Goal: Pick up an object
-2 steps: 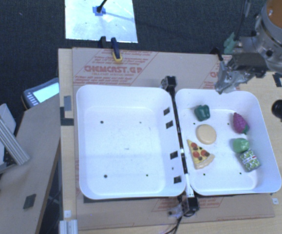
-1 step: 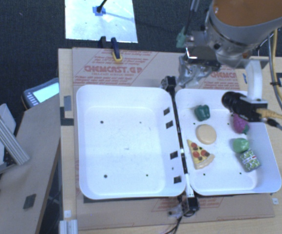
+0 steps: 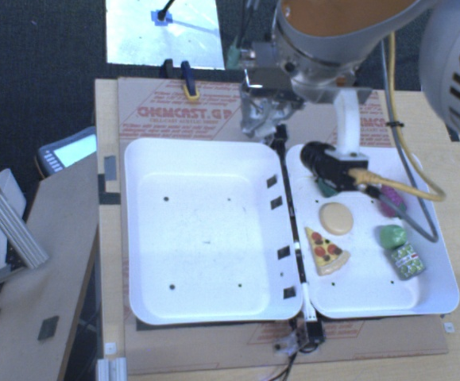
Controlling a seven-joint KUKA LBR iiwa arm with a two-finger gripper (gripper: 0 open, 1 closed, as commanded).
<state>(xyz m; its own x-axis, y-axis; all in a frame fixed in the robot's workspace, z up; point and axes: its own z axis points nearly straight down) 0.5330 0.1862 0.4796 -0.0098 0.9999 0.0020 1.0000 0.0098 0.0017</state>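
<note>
The right bin point(image 3: 436, 292) holds a tan round cookie point(image 3: 337, 217), a toy pizza slice point(image 3: 326, 251), a green lump point(image 3: 392, 235), a green-and-white can point(image 3: 407, 261), a purple piece point(image 3: 390, 202) and a dark green piece point(image 3: 327, 186). My gripper point(image 3: 263, 125) hangs over the far rims of the two bins, near the divider, above and left of those objects. Nothing is visibly held in it. A black cylinder on a white bracket point(image 3: 325, 160) with a yellow cable covers part of the dark green piece.
The left bin point(image 3: 206, 228) sits beside the right one on a cardboard sheet point(image 3: 178, 111). A blue-and-yellow clamp point(image 3: 188, 82) stands at the cardboard's far edge. The grey arm with its orange band point(image 3: 341, 6) looms over the upper right.
</note>
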